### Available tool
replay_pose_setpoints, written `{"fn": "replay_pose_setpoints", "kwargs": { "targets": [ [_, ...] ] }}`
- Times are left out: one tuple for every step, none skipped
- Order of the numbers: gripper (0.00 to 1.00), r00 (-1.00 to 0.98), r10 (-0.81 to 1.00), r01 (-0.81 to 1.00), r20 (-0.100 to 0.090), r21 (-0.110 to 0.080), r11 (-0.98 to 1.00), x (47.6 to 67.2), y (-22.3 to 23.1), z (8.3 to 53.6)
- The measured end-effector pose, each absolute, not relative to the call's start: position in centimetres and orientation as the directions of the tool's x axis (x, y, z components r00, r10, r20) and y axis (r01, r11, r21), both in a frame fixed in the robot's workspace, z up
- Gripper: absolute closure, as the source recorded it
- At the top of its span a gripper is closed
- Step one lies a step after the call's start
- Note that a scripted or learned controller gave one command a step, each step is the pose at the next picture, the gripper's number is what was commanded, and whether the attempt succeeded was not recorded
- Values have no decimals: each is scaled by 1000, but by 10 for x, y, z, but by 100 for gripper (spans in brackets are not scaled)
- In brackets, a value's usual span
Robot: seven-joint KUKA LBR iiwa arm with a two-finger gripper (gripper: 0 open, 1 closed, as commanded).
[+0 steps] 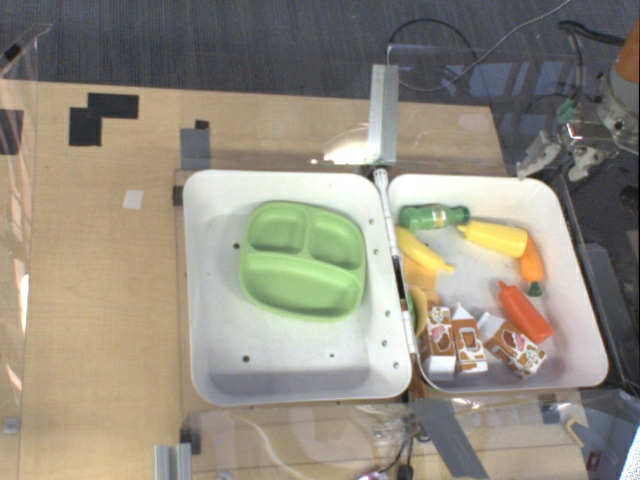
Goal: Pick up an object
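Observation:
My gripper [558, 158] hangs above the bench just beyond the far right corner of the right bin [560, 203], open, with nothing between its fingers. Inside that bin lie a green bottle [433, 215], a yellow bottle [493, 236], a yellow banana-like piece [422, 253], a small orange carrot [531, 265] and a red-orange bottle [525, 313]. Three brown-and-white cartons [468, 346] sit along the bin's near edge. All of them are below and to the left of the gripper, apart from it.
The left bin [215, 348] holds a green divided plate [300, 258]. A metal post [384, 113] stands behind the seam between the bins. Cables [480, 53] trail across the floor at the back right.

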State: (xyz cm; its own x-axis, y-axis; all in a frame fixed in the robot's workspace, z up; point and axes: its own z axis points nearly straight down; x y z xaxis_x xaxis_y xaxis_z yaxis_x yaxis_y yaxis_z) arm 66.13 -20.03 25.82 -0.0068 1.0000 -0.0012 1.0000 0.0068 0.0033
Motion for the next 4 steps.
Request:
{"fn": "replay_pose_setpoints", "kwargs": {
  "targets": [
    [0,38,999,999,-2,4,-38,585,-206,314],
    [0,187,982,982,-1,1,-187,660,-173,216],
    [0,205,979,979,0,5,-205,646,-154,95],
    [0,-89,996,996,-2,13,89,604,-133,89]
  ]
}}
